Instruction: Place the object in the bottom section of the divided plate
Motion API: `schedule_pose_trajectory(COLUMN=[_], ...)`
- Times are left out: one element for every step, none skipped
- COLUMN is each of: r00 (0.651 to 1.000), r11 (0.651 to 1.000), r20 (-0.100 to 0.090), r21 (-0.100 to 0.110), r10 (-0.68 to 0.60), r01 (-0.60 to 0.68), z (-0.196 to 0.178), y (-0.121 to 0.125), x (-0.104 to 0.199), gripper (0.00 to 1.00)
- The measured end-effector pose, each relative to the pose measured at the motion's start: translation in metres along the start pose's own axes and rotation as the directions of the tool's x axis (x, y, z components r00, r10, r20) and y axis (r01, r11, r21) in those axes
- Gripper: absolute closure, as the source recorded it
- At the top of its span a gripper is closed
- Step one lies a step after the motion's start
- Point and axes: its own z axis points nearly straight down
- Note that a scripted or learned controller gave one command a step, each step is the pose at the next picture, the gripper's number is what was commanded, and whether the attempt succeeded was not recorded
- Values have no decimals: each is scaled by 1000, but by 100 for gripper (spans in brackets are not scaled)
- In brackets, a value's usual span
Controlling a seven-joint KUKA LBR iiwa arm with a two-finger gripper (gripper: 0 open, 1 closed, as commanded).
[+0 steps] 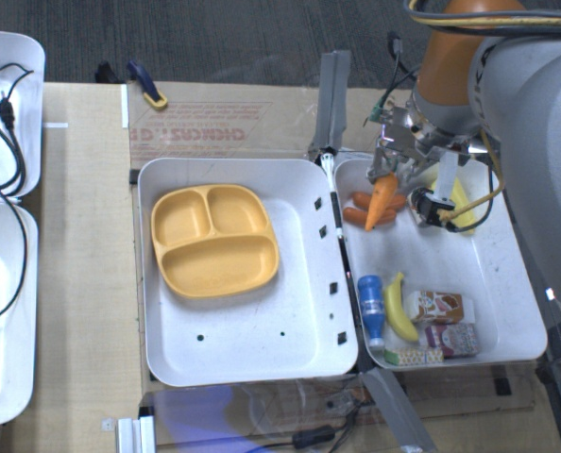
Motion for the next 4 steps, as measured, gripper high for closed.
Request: schedule_pose_trajectory(r00=[992,951,951,951], r11=[992,951,951,951], r20=[1,2,2,-1], r21=[0,4,0,1], r10=[-125,-309,-308,-309], r01=[125,309,308,309], z=[-16,35,80,79], y=[-24,-43,-60,-61], x=[90,152,215,216], gripper=[100,100,100,0])
